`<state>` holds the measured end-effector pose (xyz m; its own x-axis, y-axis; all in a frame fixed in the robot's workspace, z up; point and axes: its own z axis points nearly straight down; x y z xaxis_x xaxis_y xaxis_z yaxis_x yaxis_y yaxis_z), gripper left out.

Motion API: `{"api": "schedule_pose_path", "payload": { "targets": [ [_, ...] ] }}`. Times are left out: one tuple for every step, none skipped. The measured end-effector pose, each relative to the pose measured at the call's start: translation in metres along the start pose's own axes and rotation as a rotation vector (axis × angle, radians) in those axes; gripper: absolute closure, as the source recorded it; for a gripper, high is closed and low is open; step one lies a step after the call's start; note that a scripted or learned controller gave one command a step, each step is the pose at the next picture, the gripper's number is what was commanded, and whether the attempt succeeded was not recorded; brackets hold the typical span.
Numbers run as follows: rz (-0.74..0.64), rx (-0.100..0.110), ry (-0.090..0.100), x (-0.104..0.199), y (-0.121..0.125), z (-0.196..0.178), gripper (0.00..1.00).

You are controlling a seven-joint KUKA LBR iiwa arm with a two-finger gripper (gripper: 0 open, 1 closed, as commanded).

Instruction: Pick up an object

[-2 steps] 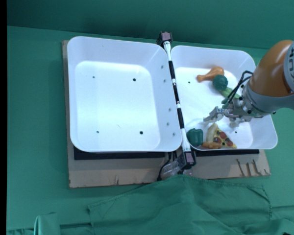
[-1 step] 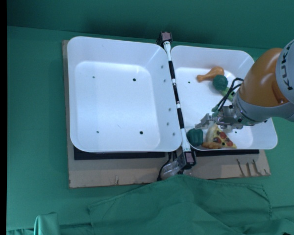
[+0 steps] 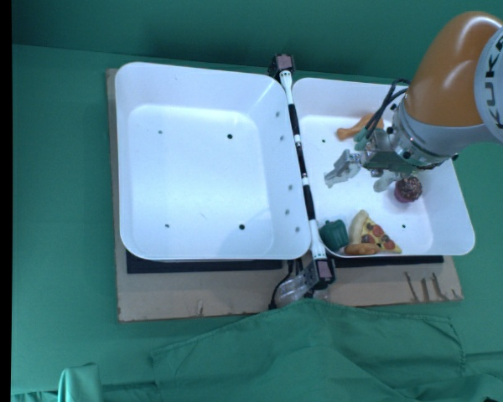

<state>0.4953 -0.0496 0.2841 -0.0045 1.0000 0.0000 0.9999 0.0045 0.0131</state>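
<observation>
The metal gripper (image 3: pixel 339 172) hangs part-open, holding nothing, over the glossy right bin (image 3: pixel 453 224), near a triangular pizza slice (image 3: pixel 375 237).

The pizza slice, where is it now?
The pizza slice lies in the right bin, near its front edge, beside a green toy and below the gripper.

two bins side by side, pizza slice (image 3: pixel 375 236) in right bin (image 3: pixel 453 233)
</observation>
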Motion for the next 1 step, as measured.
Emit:
{"api": "schedule_pose_path", "payload": {
  "targets": [
    [0.017, 0.009, -0.004, -0.0478, -0.0293, 0.0648, 0.0]
  ]
}}
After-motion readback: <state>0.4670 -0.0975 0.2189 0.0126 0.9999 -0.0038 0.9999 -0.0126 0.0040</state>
